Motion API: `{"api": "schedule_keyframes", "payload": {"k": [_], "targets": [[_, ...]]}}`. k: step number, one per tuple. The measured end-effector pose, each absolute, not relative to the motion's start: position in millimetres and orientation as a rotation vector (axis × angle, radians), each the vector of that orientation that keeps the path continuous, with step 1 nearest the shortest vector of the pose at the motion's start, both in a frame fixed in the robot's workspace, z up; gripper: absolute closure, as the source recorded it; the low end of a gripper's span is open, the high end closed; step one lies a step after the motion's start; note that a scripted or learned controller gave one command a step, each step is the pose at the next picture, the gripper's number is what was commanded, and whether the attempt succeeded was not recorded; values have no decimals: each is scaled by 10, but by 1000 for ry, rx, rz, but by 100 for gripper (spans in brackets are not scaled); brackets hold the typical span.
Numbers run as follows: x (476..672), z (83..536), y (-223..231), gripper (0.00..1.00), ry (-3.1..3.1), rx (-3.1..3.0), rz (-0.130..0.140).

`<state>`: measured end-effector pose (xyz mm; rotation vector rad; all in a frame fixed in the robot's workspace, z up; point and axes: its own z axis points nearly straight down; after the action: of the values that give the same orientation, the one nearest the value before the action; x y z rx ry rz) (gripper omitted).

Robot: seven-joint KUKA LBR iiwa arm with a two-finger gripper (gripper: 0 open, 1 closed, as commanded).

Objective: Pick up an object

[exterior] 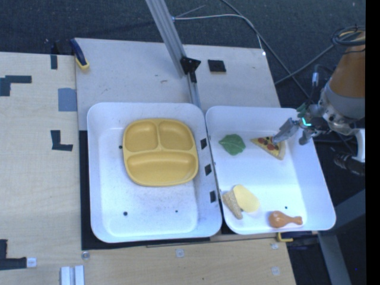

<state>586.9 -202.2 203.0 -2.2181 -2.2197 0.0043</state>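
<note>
The right bin (pixel 309 177) holds a pizza slice (pixel 269 145), a green leaf (pixel 233 143), a pale yellow round piece (pixel 246 198) beside a small bread stick (pixel 232 205), and an orange drumstick (pixel 285 219). My gripper (pixel 295 133) hovers over the bin's upper right part, just right of and above the pizza slice. Its two fingers stand apart, open, with nothing between them. The near finger (pixel 284 130) points down toward the slice's right end; whether it touches the slice I cannot tell.
A yellow divided plate (pixel 160 151) lies in the left bin (pixel 104 177). A metal pole (pixel 169 28) slants up from between the bins. Cables run across the dark floor at the back, near the arm's orange band (pixel 349 76).
</note>
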Motion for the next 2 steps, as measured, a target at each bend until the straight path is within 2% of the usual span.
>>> {"api": "schedule_keyframes", "payload": {"k": [1,2], "targets": [[5878,2043,-2023,0,-2223,-2219,2],[5864,1593,-2090,0,-2221,-2220,5]]}}
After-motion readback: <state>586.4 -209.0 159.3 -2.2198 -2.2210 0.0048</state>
